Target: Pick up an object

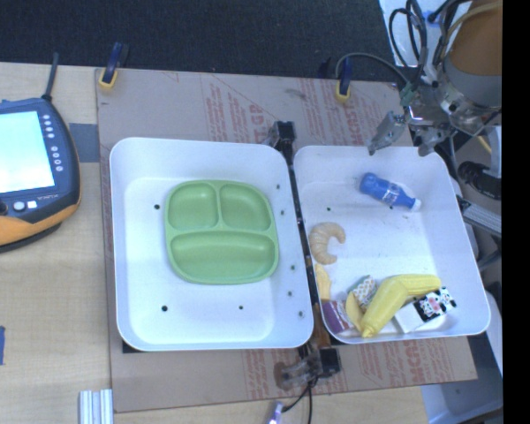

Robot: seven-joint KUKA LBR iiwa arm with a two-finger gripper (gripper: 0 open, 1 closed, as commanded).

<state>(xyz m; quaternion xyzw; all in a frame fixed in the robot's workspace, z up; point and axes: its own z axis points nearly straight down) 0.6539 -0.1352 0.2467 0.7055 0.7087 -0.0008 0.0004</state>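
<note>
My gripper (405, 140) hangs over the far edge of the right bin (464, 237), its two fingers spread apart and nothing between them. Just in front of it, a blue bottle (389, 191) with a white cap lies on its side. A tan croissant (326, 241) lies near the bin's left wall. At the near side sit a yellow banana (390, 300), a small black-and-white toy (434, 305), a patterned small piece (363, 289) and a purple item (336, 317).
The left bin (132, 263) holds a green divided plate (221, 231). A tablet controller (22, 170) lies on the bench at far left. Clamps (112, 66) hold the cardboard at the back. Cables loop above the wrist at upper right.
</note>
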